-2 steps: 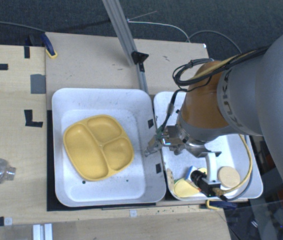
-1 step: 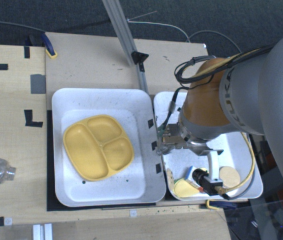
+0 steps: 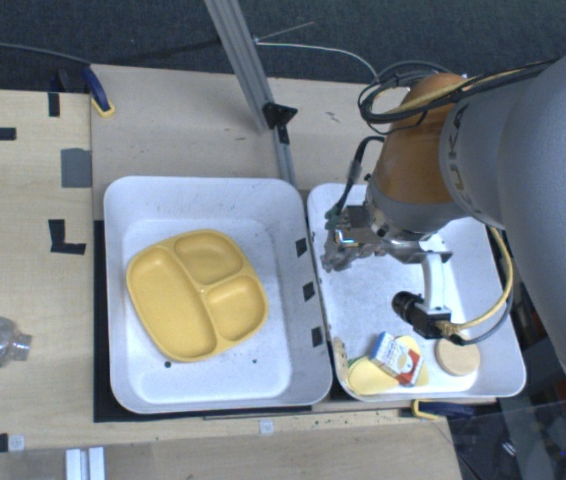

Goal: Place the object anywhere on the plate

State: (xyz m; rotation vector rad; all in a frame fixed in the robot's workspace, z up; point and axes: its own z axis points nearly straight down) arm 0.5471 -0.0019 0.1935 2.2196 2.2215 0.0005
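While the metal two-finger gripper is hanging over the right bin, finger state unclear, the small red-and-white packet is lying well below it.

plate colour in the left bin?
Yellow: the three-compartment divided plate is plain yellow, clearest in the camera view.

1. You have open bin floor around the yellow plate in the left bin, widest along its near and far sides.
2. The raised walls where the two bins meet stand between the plate and the right bin.
3. In the right bin, the arm covers the far half.
4. Its near edge is crowded: a small carton, a yellow piece and a tan disc lie close together.
5. The bare floor left of the black fitting is free.
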